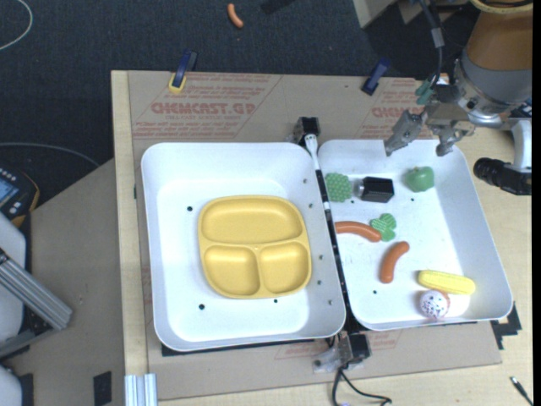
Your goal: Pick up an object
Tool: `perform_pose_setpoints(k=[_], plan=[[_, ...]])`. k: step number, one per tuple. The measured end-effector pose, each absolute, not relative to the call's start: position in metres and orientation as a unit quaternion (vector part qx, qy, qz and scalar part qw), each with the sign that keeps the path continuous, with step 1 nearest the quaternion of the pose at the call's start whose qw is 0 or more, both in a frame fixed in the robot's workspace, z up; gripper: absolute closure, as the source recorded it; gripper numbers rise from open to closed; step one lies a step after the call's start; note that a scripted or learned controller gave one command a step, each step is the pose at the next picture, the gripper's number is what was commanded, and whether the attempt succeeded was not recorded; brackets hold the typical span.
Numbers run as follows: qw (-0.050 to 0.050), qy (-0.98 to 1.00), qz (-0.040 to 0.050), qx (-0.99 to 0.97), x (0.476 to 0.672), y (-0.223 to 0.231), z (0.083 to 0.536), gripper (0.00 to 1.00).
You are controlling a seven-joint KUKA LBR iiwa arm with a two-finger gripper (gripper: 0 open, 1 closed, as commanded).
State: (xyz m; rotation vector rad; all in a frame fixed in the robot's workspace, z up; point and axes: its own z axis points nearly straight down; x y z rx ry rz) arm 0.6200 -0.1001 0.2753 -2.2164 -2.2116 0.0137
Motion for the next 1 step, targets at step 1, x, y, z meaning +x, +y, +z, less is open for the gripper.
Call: perform_pose_setpoints(k=[1], plan=[[0.0, -0.707, 0.0003, -0.707, 0.6219, -0.1001, 0.2826, 0.0]])
